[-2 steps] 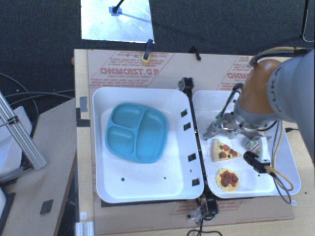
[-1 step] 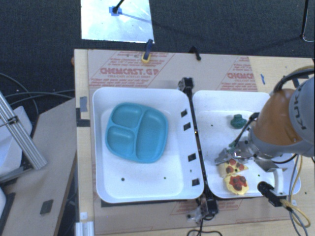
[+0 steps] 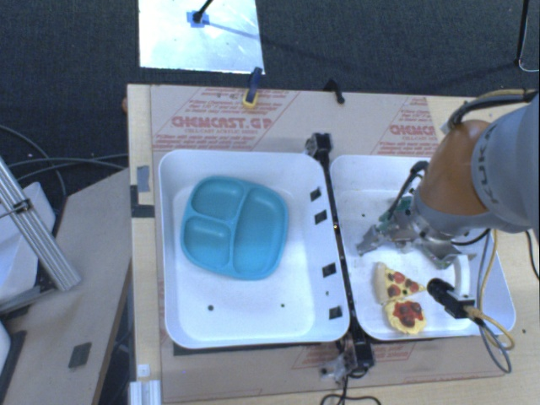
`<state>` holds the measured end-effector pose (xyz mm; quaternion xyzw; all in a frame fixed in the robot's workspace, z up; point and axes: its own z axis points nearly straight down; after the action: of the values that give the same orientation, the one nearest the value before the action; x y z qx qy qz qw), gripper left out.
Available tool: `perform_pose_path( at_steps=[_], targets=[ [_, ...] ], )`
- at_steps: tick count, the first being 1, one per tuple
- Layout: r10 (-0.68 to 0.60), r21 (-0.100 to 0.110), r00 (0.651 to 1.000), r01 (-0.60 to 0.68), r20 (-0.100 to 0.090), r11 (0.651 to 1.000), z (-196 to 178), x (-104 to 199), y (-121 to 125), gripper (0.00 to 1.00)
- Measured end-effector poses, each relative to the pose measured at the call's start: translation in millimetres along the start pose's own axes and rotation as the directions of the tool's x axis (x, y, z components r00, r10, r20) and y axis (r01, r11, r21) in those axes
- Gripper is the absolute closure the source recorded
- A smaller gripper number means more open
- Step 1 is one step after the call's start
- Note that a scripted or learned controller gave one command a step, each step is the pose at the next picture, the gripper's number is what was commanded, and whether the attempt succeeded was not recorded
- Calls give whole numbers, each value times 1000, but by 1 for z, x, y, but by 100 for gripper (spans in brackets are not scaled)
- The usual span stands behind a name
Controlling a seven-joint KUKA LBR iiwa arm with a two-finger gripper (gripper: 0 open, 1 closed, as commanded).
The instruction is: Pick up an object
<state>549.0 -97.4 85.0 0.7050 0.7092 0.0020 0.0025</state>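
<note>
Two toy pizza slices lie in the right bin near its front edge. One slice has a pale crust and red topping; the other lies just in front of it. My gripper hangs low over the middle of the right bin, just left of and behind the nearer slice, with nothing visibly held. The grey arm with its orange band reaches in from the right and hides part of the bin's floor.
In the left bin a blue divided plate lies flat, left of centre. A black-clipped divider runs between the two bins. Bare white floor shows in front of the plate and at the back of the right bin.
</note>
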Motion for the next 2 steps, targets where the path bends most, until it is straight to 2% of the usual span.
perform_pose_path(
  at_steps=[1,2],
  targets=[
    [7,10,1000,-7,-2,1000,1,-11,-63,0],
    [0,0,1000,0,0,1000,0,-3,-8,0]
  ],
)
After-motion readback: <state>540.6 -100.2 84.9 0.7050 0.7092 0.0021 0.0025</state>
